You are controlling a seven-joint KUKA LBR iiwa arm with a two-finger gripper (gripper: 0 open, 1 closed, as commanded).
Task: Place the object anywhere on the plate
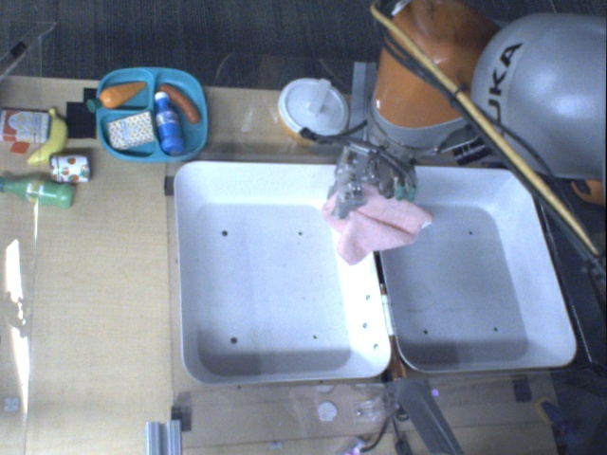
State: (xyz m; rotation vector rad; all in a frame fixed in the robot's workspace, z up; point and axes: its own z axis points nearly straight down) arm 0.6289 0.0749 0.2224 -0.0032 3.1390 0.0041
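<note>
Pink cloth (377,226) under gripper (372,190), arm (531,83) lettered KUKA

One fixed camera looks down at a slant on both white bins (275,282) from above the bench (85,301).

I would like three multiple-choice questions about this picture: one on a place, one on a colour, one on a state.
1. Where is the pink cloth?
A. over the rims where the two bins meet
B. on the blue tray
C. on the wooden bench

2. What colour is the divided tray?
A. red
B. blue
C. black

3. How is the cloth?
A. folded flat
B. rolled up
C. crumpled, hanging beneath the gripper

Key: 1 A, it drapes across both rims; 2 B, its rim is blue; 3 C, it is wrinkled under the gripper.
</note>
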